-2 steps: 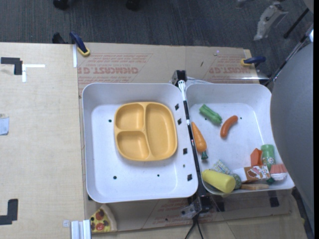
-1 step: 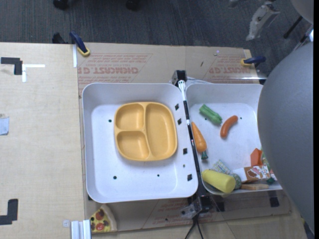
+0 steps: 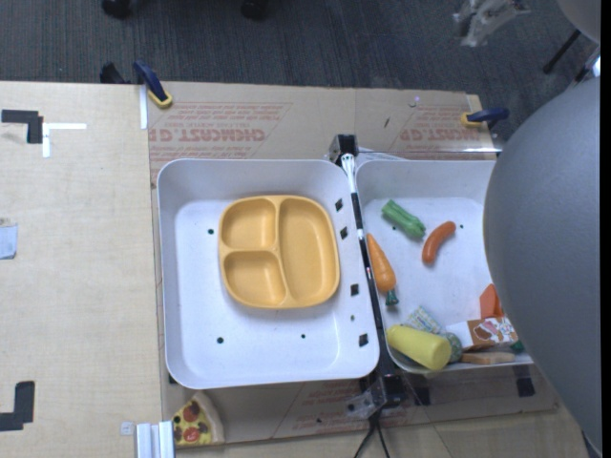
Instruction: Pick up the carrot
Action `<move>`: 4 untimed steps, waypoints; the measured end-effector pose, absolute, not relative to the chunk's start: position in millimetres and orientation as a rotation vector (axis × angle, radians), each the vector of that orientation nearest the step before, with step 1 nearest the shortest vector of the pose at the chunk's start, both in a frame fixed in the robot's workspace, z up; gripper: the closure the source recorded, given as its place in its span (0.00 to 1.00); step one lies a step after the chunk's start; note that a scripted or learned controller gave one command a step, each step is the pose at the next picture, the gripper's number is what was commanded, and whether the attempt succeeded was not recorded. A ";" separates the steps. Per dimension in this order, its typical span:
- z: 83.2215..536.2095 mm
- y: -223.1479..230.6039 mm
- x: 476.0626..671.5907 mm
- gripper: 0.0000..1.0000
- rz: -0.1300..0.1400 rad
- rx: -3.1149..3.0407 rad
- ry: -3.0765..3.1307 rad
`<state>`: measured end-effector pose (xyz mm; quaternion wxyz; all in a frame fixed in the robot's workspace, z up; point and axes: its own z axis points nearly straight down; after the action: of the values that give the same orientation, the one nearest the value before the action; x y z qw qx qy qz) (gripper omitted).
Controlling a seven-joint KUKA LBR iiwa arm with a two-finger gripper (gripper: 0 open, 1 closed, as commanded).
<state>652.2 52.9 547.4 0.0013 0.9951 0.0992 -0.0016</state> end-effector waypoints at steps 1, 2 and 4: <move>547.6 52.6 652.1 0.00 -0.005 3.123 0.311; 539.7 72.3 653.7 0.00 -0.006 3.125 0.322; 539.3 40.9 652.8 0.00 -0.005 3.125 0.312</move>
<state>652.8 40.9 539.3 0.0004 0.9951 0.0993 -0.0017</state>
